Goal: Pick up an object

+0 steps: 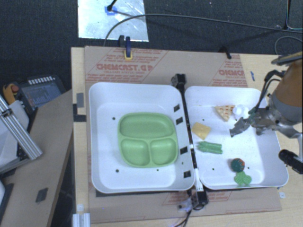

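Two shallow white bins on the bench [78, 141]; arm's end effector [239, 126] low over the right bin.

Left white bin [102, 174]: one pale green three-compartment tray [146, 139]. Right white bin [272, 171]: five small items, namely one green bean-like pod [209, 148], one yellow cheese-like wedge [201, 130], one tan waffle-patterned triangle [225, 111], one green leafy piece [243, 178], and one dark red-and-green round piece [237, 164]. End effector state: cannot tell; nothing visibly between its fingers.

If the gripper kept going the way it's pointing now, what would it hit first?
The gripper points left and slightly down in the view. First in that line looks like the green stick-shaped piece, or the yellow block just above; depth is unclear.
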